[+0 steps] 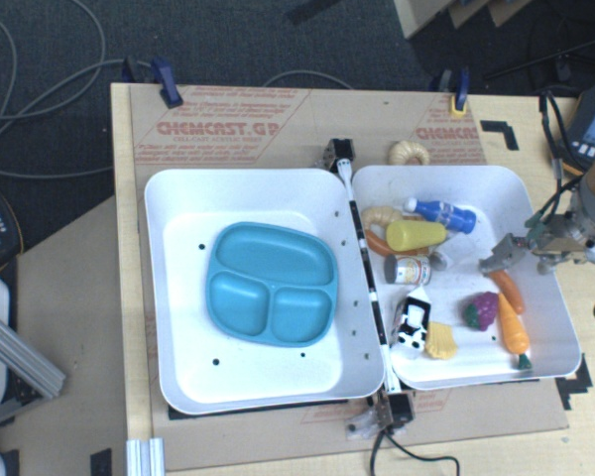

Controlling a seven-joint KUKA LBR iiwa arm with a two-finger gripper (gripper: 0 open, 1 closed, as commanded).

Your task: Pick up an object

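One gripper (504, 256), fingers' state unclear, hovers just above the carrot (511, 317); approach step, descent and grasp come next.

A blue three-compartment plate (271, 296) lies in the left white bin (178, 365). On the brown board (218, 117), blue clamps sit at eleven o'clock (165, 79) and one o'clock (460, 88). Grey cables (40, 58) loop over dark carpet at ten o'clock.
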